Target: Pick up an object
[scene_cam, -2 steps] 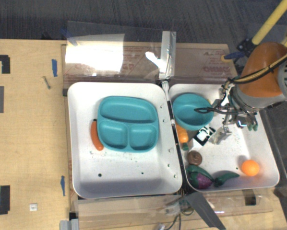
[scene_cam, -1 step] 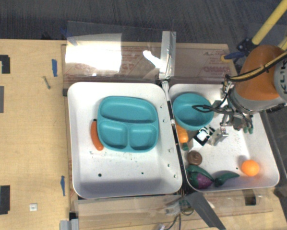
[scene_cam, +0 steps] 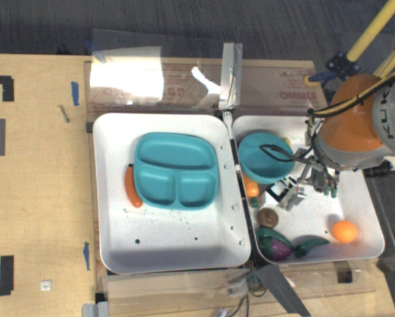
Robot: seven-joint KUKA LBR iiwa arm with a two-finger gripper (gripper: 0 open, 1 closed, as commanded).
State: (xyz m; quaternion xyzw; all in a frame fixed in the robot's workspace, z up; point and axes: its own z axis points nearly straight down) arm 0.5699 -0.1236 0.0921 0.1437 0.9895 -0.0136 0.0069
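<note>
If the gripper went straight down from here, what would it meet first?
Probably bare floor of the right bin, between the teal bowl and the brown round object. The gripper hangs there; depth is unclear.

The end effector [scene_cam: 291,193] hung in the right bin [scene_cam: 366,207], just beside the teal bowl [scene_cam: 263,157]; an orange ball [scene_cam: 345,231] lay near its front right corner.

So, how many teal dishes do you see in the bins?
2: a divided plate in the left bin, and a bowl at the back of the right bin.
</note>
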